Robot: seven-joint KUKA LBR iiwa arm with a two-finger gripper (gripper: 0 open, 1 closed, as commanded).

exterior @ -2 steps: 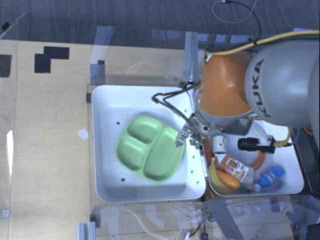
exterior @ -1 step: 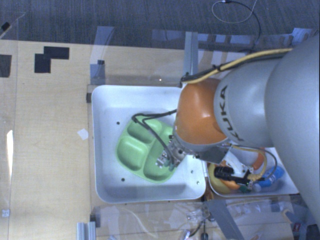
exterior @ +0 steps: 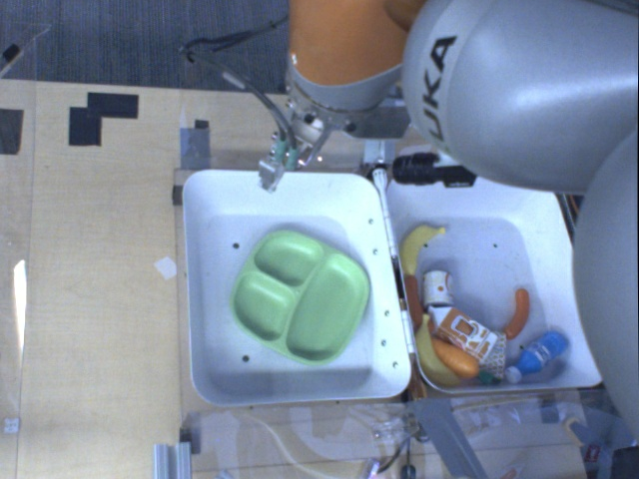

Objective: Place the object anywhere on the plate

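A light green plate [exterior: 303,295] with three compartments lies in the left white bin [exterior: 215,267], and nothing rests on it. The right bin [exterior: 499,228] holds the loose objects. My arm comes in from the top right, its orange band above the wrist. My gripper [exterior: 344,128] hangs over the far rim between the two bins, above and behind the plate, mostly covered by the wrist. I see nothing held at it.
The right bin holds a yellow banana [exterior: 423,244], a small white cup [exterior: 437,287], a red sausage [exterior: 515,312], an orange box [exterior: 469,335], a blue bottle [exterior: 544,352] and other items. A cable with a connector [exterior: 273,171] dangles over the left bin's far rim.
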